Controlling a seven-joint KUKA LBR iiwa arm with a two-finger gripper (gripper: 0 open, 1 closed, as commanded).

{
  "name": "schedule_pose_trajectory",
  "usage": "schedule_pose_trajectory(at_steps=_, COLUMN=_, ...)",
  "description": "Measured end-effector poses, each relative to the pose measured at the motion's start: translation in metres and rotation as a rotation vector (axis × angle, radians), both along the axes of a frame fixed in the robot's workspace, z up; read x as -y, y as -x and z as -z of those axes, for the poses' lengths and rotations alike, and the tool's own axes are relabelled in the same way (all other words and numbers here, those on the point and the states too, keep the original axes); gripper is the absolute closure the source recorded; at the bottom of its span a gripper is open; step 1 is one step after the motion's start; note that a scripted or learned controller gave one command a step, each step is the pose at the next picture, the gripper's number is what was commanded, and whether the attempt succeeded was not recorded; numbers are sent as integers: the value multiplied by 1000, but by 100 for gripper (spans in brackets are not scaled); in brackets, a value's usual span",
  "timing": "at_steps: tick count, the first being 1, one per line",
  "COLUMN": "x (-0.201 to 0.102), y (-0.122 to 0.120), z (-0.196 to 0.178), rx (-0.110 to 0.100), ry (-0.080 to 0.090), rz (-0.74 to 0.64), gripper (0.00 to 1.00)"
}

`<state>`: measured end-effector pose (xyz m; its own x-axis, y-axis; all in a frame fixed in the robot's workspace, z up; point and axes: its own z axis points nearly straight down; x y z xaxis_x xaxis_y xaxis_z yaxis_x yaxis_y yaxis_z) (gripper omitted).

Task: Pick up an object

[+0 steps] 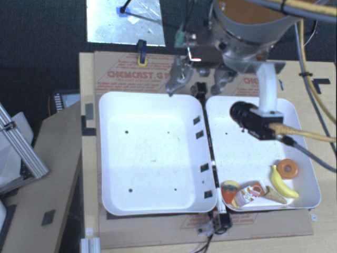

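Objects for picking lie crowded in the near corner of the right bin (303, 141), a banana (283, 182) among them, while we see the gripper (195, 81) hanging spread wide and holding nothing above the far rim between the bins.

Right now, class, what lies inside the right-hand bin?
In the right bin, near its front corner: a banana, an orange ring, a packet, a tomato-like piece. The arm's black fixture covers part of the floor.
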<state>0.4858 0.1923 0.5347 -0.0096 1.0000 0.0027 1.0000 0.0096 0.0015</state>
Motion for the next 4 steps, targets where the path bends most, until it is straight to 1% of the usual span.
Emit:
schedule_pose_trajectory(at_steps=1, x=-45, y=0, z=0, rx=0, ry=0, rz=0, gripper=0)
schedule_pose_trajectory(at_steps=2, x=-42, y=0, z=15, rx=-1, ry=3, rz=7, gripper=0)
schedule_pose_trajectory(at_steps=3, x=-42, y=-1, z=3, rx=2, ry=0, rz=5, gripper=100)
schedule_pose_trajectory(at_steps=4, x=43, y=-23, z=6, rx=1, ry=4, rz=18, gripper=100)
